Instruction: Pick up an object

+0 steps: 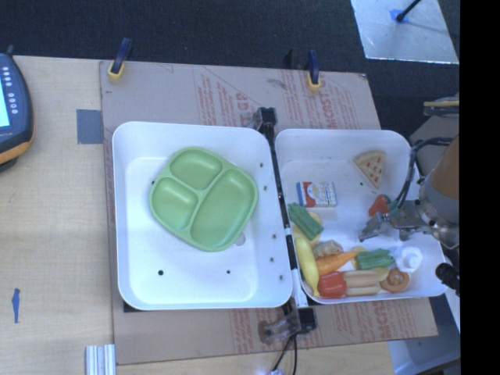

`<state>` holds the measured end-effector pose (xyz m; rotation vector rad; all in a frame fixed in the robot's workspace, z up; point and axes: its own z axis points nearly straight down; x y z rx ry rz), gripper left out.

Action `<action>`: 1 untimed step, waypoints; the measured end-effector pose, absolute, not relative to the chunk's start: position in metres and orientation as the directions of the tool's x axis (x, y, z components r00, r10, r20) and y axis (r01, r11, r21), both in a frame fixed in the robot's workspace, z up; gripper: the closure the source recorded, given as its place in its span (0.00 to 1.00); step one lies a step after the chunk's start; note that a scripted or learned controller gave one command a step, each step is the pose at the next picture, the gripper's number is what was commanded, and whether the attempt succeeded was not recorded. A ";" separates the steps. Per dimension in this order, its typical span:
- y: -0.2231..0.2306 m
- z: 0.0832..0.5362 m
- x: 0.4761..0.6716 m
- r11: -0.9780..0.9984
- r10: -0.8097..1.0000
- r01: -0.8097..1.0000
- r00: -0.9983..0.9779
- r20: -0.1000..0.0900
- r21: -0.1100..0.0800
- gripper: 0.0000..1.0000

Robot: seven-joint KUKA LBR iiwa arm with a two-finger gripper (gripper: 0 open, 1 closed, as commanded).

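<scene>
A: What's in the bins?
B: Left white bin (129,209): green divided plastic plate (205,198). Right white bin (337,141): toy food, an orange plastic carrot (337,261).
A: Gripper (373,228)?
B: Over the right bin; grip can't be told. Wooden bench (55,233).

Bins (129,209): smooth white plastic, slight gloss. Green plate (205,198): matt plastic. Bench (47,233): pale wood grain. Sheet under bins (234,92): matt brown cardboard w/ red print.
</scene>
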<state>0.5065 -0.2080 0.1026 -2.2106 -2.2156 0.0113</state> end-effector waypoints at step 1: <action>-0.211 0.092 0.579 0.007 1.000 1.000 -0.007 -0.001 0.003 0.00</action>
